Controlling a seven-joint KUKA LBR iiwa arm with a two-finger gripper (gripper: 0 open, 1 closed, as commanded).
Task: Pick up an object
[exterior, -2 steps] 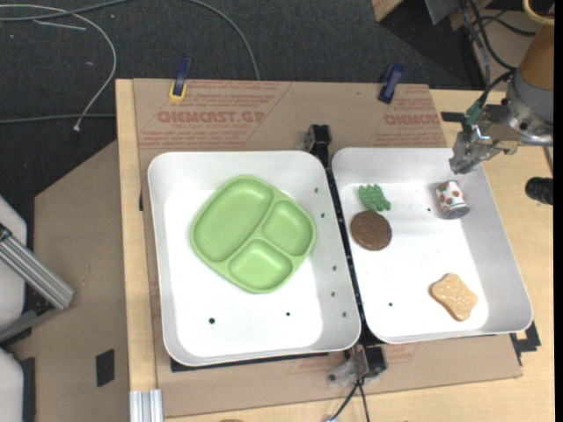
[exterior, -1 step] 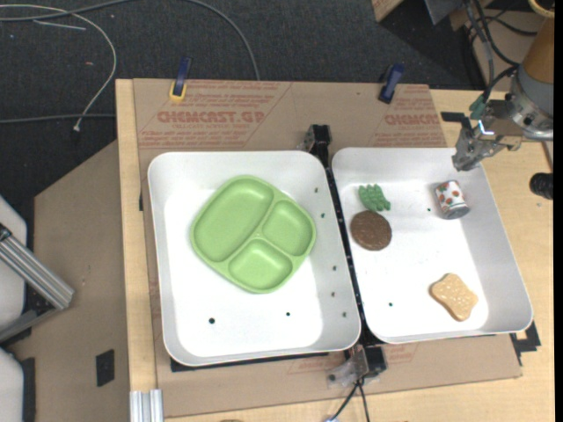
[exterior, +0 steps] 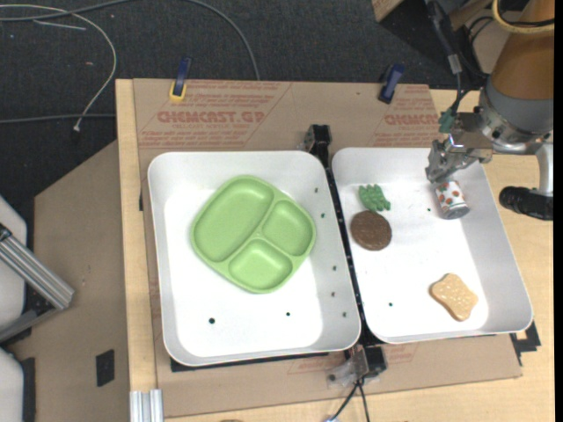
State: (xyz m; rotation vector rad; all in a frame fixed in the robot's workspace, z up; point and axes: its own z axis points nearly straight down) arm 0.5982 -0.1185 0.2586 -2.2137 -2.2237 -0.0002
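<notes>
My gripper (exterior: 442, 170) hangs over the far right part of the right bin (exterior: 413, 319). Just below it, touching or nearly touching, lies a small red and white can (exterior: 454, 200), tilted on the bin floor. The view does not show whether the can is gripped. Toward the bin's left side, a green leafy toy (exterior: 374, 198) rests beside a brown round patty (exterior: 371, 230). A tan biscuit (exterior: 454, 295) sits near the front right corner.
The left bin (exterior: 176, 323) holds a green divided plate (exterior: 253, 233) lying at a slant. A black clamp (exterior: 318, 137) stands at the far end between the bins. Blue clips (exterior: 180, 76) hold the cardboard at the back edge.
</notes>
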